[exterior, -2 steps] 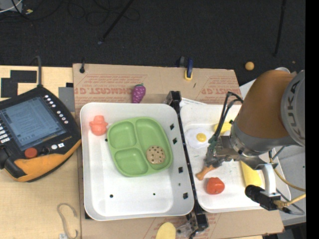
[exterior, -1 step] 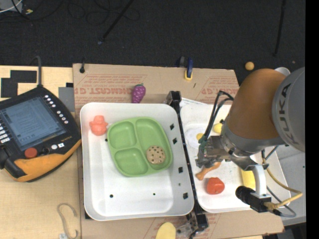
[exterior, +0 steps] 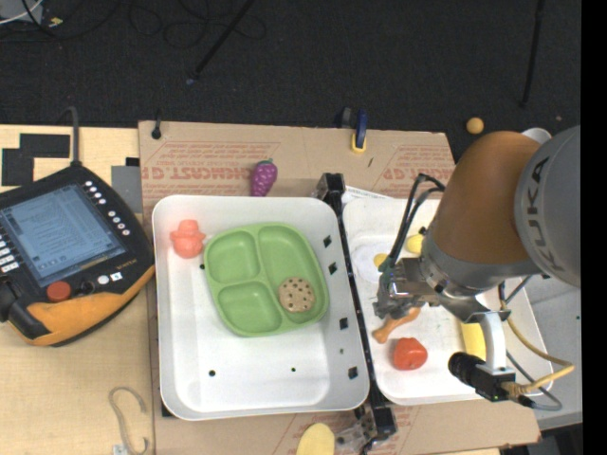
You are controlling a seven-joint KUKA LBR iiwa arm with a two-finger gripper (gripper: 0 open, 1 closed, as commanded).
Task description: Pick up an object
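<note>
Orange carrot-like piece (exterior: 393, 325) lies in the right bin (exterior: 417, 391), just below the gripper (exterior: 394, 297), beside a red tomato-like object (exterior: 410, 353). Gripper state: cannot tell. Left bin (exterior: 190, 387) holds a green divided tray (exterior: 232, 254) with a cookie (exterior: 297, 295)

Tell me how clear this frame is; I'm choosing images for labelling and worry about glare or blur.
Camera view: lighting even, shadows soft; the white left bin is bright but not washed out; the cookie in the green tray is sharp; detail around the end effector is cluttered and dark; the background floor is underexposed.
</note>
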